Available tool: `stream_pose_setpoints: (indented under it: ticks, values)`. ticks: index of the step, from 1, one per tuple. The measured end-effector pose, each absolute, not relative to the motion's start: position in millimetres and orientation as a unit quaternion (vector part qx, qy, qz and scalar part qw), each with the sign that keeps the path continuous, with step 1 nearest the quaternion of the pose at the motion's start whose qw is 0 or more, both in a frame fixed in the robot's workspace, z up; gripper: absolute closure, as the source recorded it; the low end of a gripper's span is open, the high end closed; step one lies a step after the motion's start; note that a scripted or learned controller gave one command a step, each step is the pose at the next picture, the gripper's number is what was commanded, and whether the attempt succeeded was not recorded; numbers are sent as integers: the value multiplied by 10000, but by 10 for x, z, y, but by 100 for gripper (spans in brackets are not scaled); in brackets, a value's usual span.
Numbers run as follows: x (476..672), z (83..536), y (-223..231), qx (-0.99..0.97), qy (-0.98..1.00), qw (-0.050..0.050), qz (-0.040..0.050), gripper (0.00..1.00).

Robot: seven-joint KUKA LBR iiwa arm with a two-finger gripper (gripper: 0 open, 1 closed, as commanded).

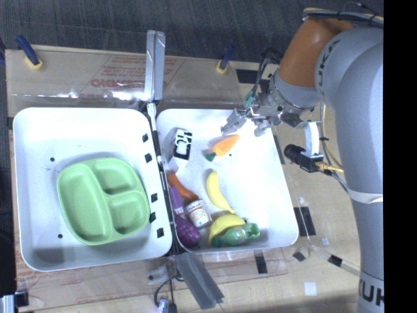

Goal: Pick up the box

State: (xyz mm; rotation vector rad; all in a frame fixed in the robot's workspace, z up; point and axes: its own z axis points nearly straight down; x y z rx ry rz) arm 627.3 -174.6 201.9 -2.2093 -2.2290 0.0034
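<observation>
Box not yet lifted, hand above the right bin's far edge

Progress looks slight. The box (182,143), a small black-and-white carton, lies in the right bin (277,175) near its far left corner, just beside the divider wall, with nothing touching it. The hand (249,119) hangs over the far edge of the same bin, close to a toy carrot (223,146) and apart from the box; I cannot tell how wide it stands, and nothing shows held in it. Reaching leftward across to the box, closing on it and raising it are all left to do, as I judge it. Nearer in the bin lie a banana (217,191), a lemon (225,224), an eggplant (183,225) and a small can (197,213). A green divided tray (103,201) sits in the left bin (32,142).
</observation>
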Motion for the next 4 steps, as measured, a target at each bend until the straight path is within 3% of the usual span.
stream_pose_setpoints:
  ticks: [1,2,3,4]
  values:
    - [6225,1216,-1036,-6709,-7416,1,-3,0]
    - [5122,2134,-1564,-6522,-7580,13,7,0]
    - [4952,1074,-1013,-5230,-8523,23,4,0]
    - [5815,1013,-1131,-5733,-8193,7,6,0]
